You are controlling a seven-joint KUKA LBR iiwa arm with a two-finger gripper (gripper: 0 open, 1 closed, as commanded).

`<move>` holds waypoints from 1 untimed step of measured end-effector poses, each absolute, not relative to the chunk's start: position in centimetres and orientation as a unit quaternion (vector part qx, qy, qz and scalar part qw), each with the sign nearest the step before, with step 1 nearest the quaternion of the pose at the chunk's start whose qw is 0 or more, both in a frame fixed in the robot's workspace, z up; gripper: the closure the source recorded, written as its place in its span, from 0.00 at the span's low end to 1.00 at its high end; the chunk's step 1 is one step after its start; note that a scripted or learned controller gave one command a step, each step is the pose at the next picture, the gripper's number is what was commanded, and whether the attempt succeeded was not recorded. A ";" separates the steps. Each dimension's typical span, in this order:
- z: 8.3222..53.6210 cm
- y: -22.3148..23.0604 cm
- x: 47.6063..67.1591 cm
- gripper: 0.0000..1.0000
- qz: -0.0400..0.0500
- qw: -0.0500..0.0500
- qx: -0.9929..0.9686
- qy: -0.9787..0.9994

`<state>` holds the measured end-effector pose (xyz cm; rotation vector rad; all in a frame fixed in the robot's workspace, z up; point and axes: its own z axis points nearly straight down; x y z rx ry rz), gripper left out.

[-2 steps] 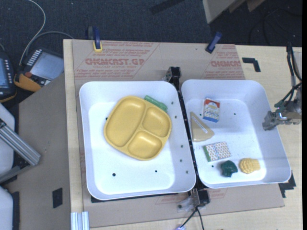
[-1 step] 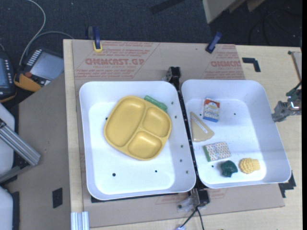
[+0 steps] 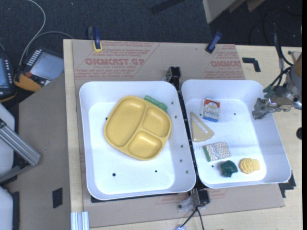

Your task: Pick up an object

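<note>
The claw [image 3: 261, 110] hangs over the right bin's [image 3: 273, 133] far edge; I cannot tell its state. The small box [image 3: 211, 110] sits near. Come straight down over it and squeeze its sides.

A single fixed camera looks down on the bench [image 3: 144, 56] from above, at a slight slant, tilted toward 12 o'clock. It stands far enough off to take in both bins whole: the left bin [image 3: 93, 128] toward 9 o'clock, the right bin [image 3: 273, 143] toward 3 o'clock, meeting near centre. Dark floor [image 3: 120, 8] runs along 12 o'clock, with loose gear [image 3: 33, 71] at 10 o'clock. The arm [image 3: 288, 92] enters at 3 o'clock.
</note>
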<state>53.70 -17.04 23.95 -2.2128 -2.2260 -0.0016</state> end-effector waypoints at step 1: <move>23.9 -10.8 55.4 1.00 -0.001 0.001 -0.704 -0.710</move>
